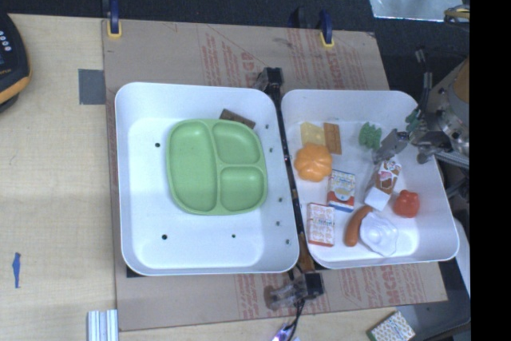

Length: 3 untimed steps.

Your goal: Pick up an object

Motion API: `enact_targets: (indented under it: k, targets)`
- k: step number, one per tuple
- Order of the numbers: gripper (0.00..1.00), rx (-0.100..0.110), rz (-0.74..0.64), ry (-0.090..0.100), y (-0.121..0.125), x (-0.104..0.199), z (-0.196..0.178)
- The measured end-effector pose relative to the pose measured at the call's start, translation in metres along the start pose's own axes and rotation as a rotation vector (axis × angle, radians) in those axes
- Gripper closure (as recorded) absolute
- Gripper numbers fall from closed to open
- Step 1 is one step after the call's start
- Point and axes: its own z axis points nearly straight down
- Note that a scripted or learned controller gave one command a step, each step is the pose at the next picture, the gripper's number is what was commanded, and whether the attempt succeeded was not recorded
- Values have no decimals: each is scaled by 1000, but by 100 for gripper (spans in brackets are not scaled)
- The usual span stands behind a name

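The right bin (431, 247) holds several small items: an orange pumpkin-shaped toy (313, 162), a yellow block (312, 132), a brown cracker (332, 137), a green broccoli piece (370, 135), two small cartons (342, 189) (321, 224), a sausage (356, 227), a white lump (378, 235), a red piece (406, 204) and a brown-and-white piece (388, 176). My gripper (397, 143) reaches in from the right edge. It hangs low over the bin's upper right part, just right of the broccoli and above the brown-and-white piece. Nothing shows in its grasp.
The left bin (144, 235) carries a green divided plate (216, 166) with a dark brown piece (237, 119) behind it. Clamps (113, 16) (325, 28) pin the cardboard sheet under both bins. A black and yellow device (9, 60) lies at the far left.
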Motion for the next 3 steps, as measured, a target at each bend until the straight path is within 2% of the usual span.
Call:
enact_targets:
  k: [1,2,3]
  targets:
    - [0,-20,0,-8,6,3,97]
    - [0,-20,2,-15,64,17,106]
    - [0,-10,5,-6,74,-36,40]
